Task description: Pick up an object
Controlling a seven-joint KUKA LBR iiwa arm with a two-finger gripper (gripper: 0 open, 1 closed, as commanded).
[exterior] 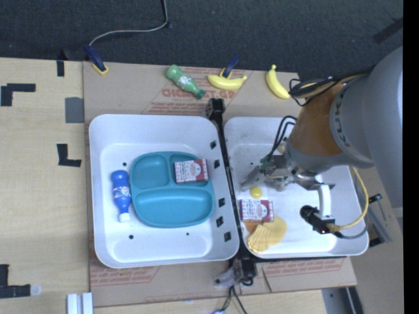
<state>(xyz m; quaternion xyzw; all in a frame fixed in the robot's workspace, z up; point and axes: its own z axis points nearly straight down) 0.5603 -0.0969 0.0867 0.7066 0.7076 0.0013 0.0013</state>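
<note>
The right white plastic bin (353,246) is getting pretty cramped: the grey arm with its orange band (327,133) is hanging over the middle, and a small red-and-white carton (255,209), a ridged yellow chip-like piece (267,234) and a little yellow ball (256,192) are crowding the near-left corner. In the left white bin (105,136), a teal divided tray (171,198) is hogging the centre with a blue bottle (120,195) lying just beside it, so only the bare floor along the rims is staying open.

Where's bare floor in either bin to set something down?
Left bin: the back strip behind the tray, and the front strip below it. Right bin: crowded at the front-left around the carton, chips and gripper; some bare floor back-left.
</note>
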